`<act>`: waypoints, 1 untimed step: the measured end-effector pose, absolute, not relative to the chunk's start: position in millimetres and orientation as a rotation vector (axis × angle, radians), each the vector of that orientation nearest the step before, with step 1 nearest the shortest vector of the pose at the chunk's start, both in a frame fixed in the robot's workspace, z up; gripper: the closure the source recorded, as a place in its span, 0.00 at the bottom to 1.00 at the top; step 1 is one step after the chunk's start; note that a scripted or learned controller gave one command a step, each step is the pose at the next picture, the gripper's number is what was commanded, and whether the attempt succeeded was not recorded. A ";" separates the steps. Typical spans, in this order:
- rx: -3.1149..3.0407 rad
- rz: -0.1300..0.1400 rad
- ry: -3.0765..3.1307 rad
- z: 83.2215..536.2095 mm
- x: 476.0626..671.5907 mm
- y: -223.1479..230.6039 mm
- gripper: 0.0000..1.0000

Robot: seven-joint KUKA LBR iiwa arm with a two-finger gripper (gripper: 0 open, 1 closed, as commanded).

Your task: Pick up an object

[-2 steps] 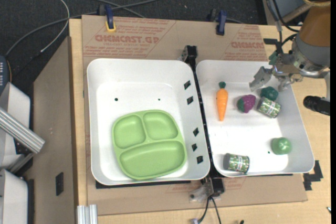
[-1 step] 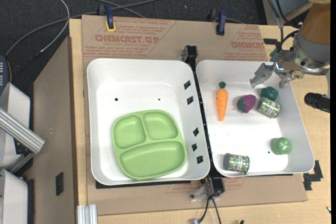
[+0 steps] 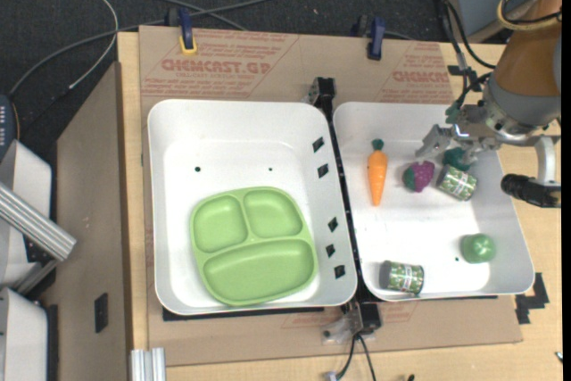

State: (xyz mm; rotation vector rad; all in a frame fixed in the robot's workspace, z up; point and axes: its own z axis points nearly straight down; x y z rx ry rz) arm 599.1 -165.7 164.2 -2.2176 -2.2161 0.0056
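Note:
My gripper (image 3: 449, 149) hangs over the upper right part of the right bin (image 3: 442, 281), open, with nothing between its fingers. Just below it lie a purple toy vegetable (image 3: 417, 177) and a small green-labelled can (image 3: 458, 183), the can nearly under the fingertips. A toy carrot (image 3: 377, 175) lies upright in the view to the left of them. Near the bin's right wall sits a green round toy fruit (image 3: 478, 248). A second green-labelled can (image 3: 403, 277) lies on its side at the front of the bin.
The left bin (image 3: 178, 134) holds a green divided plate (image 3: 254, 244) in its front half. A black divider with clips (image 3: 332, 192) runs between the bins. Cardboard (image 3: 268, 58) lies under both, clamped at the back edge.

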 end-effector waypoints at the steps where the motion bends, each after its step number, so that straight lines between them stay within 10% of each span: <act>1: -2.218 0.004 -2.217 111.2 603.0 -174.4 0.00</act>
